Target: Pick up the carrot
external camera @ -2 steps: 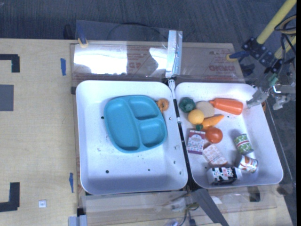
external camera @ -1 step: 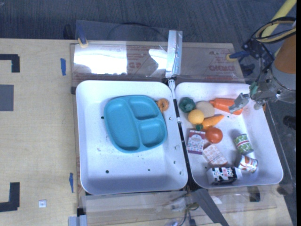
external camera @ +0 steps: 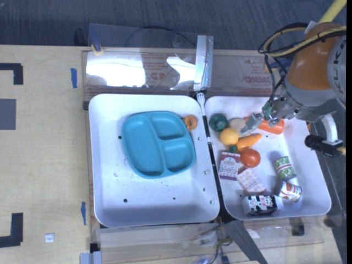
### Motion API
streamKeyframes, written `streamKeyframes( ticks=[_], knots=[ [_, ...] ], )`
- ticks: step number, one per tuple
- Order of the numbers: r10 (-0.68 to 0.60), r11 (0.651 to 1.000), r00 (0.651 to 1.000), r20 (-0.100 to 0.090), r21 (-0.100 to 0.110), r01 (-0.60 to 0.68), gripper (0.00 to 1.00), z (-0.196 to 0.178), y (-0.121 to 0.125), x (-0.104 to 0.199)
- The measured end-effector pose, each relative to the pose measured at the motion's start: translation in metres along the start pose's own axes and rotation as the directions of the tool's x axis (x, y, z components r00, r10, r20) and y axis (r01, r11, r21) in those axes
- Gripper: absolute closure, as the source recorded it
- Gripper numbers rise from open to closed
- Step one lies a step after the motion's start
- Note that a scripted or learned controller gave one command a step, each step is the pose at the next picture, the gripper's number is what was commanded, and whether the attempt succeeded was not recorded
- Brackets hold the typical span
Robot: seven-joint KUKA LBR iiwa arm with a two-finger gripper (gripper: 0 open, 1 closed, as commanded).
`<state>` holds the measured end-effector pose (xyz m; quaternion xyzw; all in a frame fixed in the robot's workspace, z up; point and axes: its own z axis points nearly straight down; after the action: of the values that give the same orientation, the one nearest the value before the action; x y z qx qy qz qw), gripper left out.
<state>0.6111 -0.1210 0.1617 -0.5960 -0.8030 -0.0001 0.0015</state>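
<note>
Robot arm reaches over a bin of toy food, where the carrot waits.

Two white bins [external camera: 104, 164] flank a blue divided tray [external camera: 157, 144]; the gripper [external camera: 258, 120] hovers, jaw state unclear, just beside the carrot [external camera: 248, 141], which lies between lemon [external camera: 229, 137] and tomato [external camera: 250, 158]. Likely light, rigid, slick plastic; best gripped across its thicker middle.

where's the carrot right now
The carrot lies in the right bin, near its upper left, between the lemon and tomato, just below the end effector.
</note>
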Motion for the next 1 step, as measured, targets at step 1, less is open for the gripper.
streamKeyframes(
  ticks=[1],
  knots=[
    [0.001, 1.0, 1.0, 0.004, -0.005, -0.001, 1.0, -0.0124, 0.001, -0.0016]
  ],
)
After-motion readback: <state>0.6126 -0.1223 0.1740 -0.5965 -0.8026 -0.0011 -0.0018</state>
